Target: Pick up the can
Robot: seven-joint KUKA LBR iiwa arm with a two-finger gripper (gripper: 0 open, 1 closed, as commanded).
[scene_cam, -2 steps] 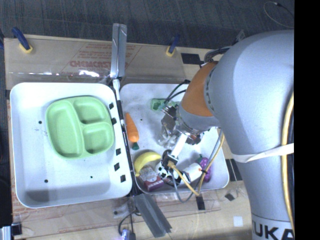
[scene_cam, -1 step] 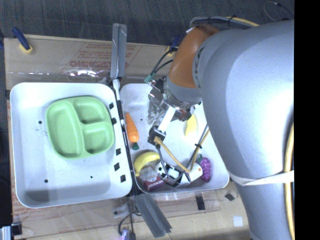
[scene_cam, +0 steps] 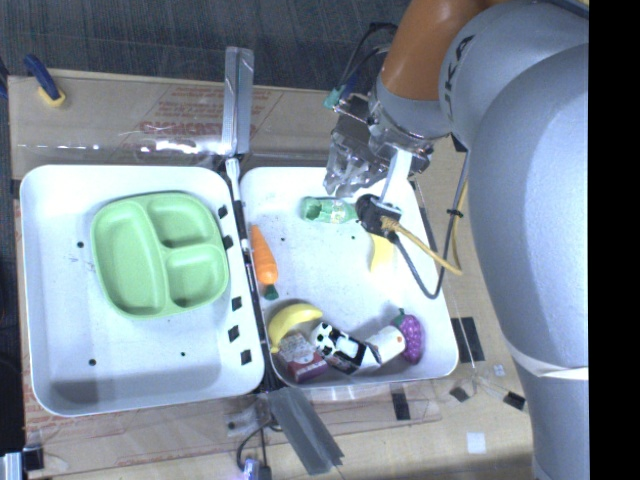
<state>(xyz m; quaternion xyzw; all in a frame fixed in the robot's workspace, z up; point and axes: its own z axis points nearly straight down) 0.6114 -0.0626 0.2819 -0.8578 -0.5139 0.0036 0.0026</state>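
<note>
A small green can [scene_cam: 323,209] lies on its side near the back of the right bin [scene_cam: 300,183]. My gripper [scene_cam: 346,182] hangs directly over the can's right end, very close to it or touching it, and partly hides that end. The arm comes down from the upper right, its orange band above the wrist. I see nothing lifted off the bin floor.
The right bin also holds a carrot [scene_cam: 263,256] by the divider and a yellow banana [scene_cam: 383,251] right of the can. At the front lie a lemon [scene_cam: 293,319], a reddish packet [scene_cam: 301,360], a cow toy [scene_cam: 346,347] and a purple eggplant [scene_cam: 411,336]. A green divided plate [scene_cam: 160,253] sits in the left bin.
</note>
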